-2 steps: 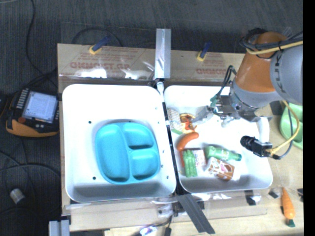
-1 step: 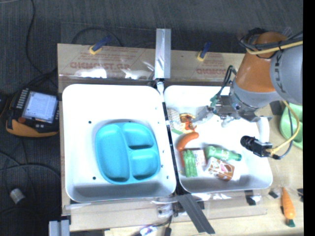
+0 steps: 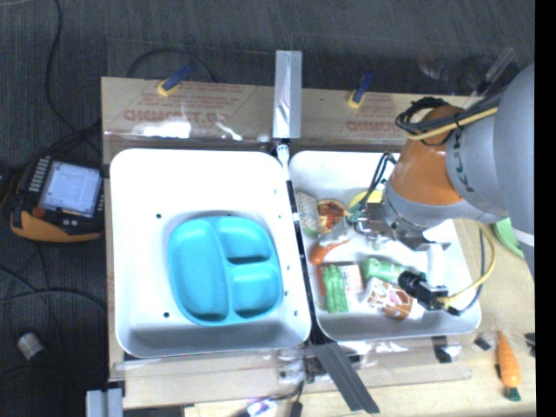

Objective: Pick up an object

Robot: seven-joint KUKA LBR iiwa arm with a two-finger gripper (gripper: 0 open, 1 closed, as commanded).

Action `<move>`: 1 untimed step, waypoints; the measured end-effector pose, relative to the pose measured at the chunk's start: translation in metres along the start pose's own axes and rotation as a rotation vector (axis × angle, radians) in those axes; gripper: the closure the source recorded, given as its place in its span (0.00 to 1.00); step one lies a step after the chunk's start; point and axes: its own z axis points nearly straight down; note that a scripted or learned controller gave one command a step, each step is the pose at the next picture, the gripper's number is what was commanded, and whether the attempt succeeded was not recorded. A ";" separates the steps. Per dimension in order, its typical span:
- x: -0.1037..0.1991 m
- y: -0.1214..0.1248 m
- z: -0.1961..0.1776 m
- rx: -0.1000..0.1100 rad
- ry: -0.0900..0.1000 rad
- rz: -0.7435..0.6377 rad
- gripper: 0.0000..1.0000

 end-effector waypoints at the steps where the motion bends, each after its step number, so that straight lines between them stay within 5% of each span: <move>1: -0.014 0.088 0.017 0.006 -0.003 -0.079 0.00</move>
